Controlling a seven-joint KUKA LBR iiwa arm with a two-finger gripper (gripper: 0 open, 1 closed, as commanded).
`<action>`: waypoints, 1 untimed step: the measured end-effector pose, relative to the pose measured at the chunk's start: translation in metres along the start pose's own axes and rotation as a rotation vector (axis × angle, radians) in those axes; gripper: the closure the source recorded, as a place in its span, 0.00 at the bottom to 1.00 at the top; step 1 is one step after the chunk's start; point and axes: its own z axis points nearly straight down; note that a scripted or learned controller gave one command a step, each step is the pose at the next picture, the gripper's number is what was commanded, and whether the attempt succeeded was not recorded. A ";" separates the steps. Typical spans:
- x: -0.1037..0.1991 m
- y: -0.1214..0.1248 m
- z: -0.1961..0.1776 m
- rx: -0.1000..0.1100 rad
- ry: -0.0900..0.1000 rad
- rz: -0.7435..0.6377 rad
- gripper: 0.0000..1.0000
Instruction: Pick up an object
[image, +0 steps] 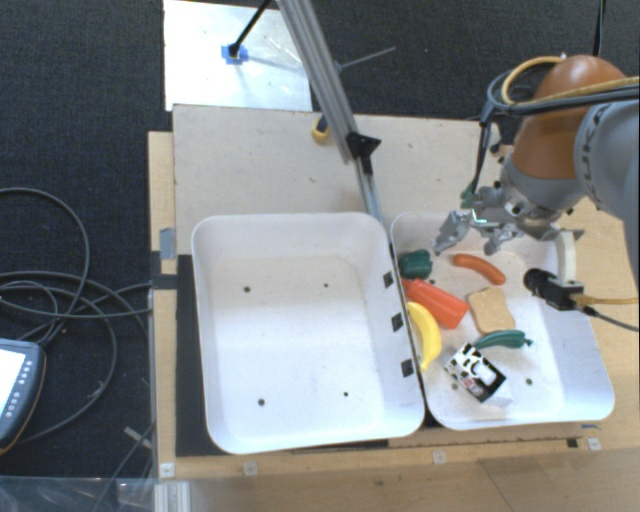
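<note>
Above the right bin (590, 385) hangs the hand (468, 232), fingers spread and holding nothing; an orange sausage (479, 267) lies just below it.

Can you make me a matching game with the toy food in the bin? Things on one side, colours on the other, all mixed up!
Things:
1. banana
2. carrot
3. sausage
4. bread slice

Colours:
A. tan
B. yellow
C. reddish-brown
D. orange

Pairs: 1-B, 2-D, 3-C, 4-A
</note>
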 end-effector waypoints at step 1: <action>0.000 0.001 -0.003 -0.004 -0.001 0.001 0.00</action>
